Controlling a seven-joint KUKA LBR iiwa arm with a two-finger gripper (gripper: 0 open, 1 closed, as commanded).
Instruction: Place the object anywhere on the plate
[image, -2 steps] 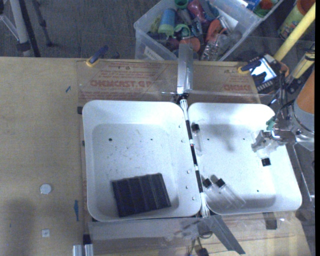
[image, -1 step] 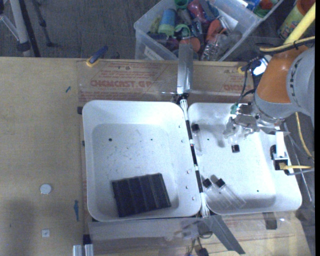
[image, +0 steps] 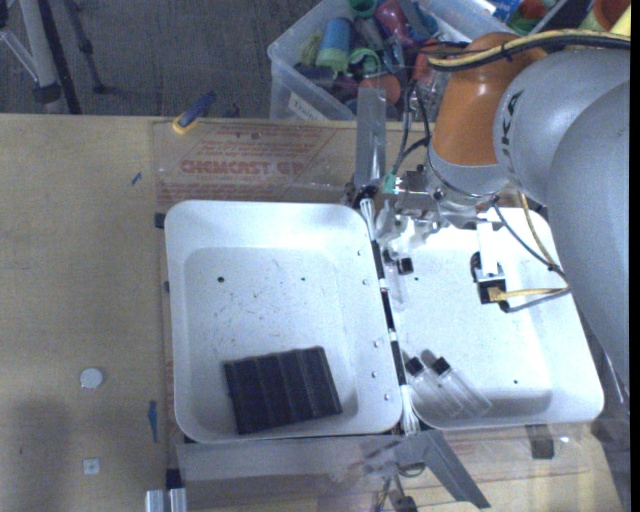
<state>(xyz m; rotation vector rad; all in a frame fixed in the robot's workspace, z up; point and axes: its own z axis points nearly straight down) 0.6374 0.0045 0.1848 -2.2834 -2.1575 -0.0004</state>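
The plate is a dark, ridged rectangular slab lying flat in the near part of the left bin. A small translucent object with black bits at its far end lies in the near-left corner of the right bin. My gripper hangs below the orange-banded wrist, over the far-left part of the right bin, close to the wall between the two bins. It is well apart from the translucent object and from the plate. Nothing shows held in it.
The grey arm covers the right bin's far-right side, with a yellow-and-black cable plug hanging off it. A clear tub of colourful items stands behind the bins. The bench lies to the left.
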